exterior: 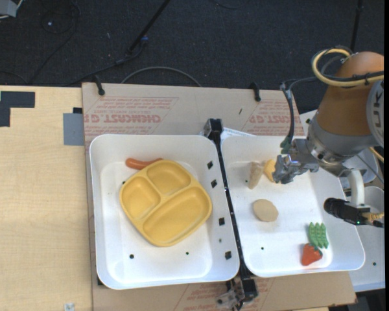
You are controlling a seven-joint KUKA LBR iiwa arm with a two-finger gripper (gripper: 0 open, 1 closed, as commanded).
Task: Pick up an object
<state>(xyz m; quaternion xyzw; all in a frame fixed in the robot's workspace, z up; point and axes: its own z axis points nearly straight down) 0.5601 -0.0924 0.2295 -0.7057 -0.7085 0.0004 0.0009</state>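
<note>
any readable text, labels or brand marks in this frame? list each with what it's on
Red print on the cardboard sheet behind the left bin: appears upside down, too blurred to read reliably.
Red print on the cardboard behind the right bin: also upside down, blurred, unreadable.
Dark letters on the arm at the frame's right edge: cut off, unreadable.
No other text visible.

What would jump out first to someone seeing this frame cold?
Probably the yellow divided plate, which takes up much of the left bin, with an orange carrot-like piece peeking out behind it. Next the arm's gripper, low over the right bin by a yellow piece and a beige piece. A round tan piece lies mid-bin, and a strawberry toy near the front right corner.
</note>
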